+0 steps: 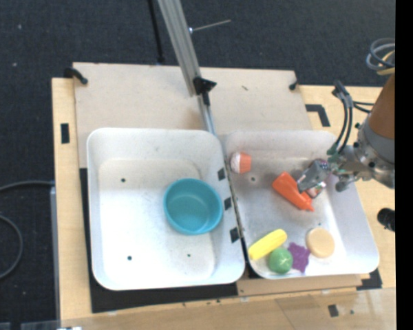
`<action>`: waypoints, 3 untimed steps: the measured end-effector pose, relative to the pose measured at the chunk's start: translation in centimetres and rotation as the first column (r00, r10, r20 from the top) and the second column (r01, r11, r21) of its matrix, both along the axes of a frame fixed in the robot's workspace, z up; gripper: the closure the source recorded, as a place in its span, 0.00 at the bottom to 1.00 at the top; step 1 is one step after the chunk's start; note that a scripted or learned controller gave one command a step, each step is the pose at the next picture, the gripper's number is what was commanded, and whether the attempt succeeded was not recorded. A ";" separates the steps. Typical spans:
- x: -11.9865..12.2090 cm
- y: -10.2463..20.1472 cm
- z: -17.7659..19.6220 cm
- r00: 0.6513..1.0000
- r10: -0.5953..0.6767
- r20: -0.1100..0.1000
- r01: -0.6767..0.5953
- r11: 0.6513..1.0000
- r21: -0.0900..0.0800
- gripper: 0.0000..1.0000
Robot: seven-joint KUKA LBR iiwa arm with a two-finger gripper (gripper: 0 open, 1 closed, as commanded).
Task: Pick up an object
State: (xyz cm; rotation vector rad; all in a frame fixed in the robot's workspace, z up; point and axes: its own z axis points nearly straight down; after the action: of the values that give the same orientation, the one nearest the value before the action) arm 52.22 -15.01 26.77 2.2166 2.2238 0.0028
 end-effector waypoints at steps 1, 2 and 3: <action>0.0 0.0 0.0 1.000 -0.001 0.001 0.001 1.000 0.000 0.00; -0.4 -0.9 -4.7 1.000 -0.005 -0.005 0.005 1.000 -0.002 0.00; -0.5 -1.3 -8.9 1.000 -0.005 -0.005 0.005 1.000 -0.002 0.00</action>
State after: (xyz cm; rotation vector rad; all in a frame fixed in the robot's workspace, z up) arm 51.73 -16.34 17.86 2.2235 2.2204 -0.0047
